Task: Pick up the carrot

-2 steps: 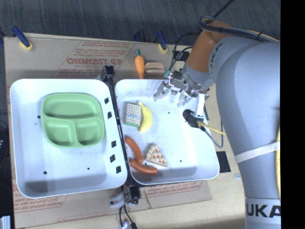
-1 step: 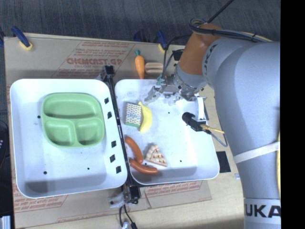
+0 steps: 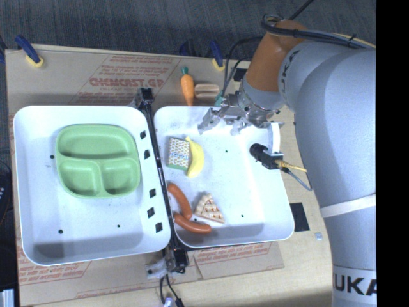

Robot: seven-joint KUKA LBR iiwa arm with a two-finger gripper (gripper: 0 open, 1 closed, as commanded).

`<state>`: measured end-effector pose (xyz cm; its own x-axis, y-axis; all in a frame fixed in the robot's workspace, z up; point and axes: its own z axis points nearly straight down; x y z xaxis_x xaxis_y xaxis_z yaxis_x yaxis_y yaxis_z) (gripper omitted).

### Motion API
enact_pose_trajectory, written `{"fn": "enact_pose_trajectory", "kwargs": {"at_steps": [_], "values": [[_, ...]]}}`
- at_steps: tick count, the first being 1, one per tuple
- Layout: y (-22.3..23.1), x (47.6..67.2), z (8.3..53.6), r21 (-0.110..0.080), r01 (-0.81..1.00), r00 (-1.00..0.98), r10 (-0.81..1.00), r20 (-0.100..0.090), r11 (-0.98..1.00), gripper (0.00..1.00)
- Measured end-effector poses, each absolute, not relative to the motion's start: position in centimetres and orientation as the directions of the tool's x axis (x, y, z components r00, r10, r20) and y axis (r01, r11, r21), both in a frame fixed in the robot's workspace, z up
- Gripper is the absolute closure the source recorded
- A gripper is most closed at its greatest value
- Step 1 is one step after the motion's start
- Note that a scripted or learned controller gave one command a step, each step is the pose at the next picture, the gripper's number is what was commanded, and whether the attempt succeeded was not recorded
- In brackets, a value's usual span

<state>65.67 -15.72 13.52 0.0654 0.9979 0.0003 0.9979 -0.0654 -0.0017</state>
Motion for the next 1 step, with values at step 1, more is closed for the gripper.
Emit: {"fn": "enact_pose_trajectory", "kwargs": {"at_steps": [1], "values": [[-16.86, 65.67, 13.61, -0.001, 0.985, 0.173, 0.985, -0.001, -0.173, 0.00]]}}
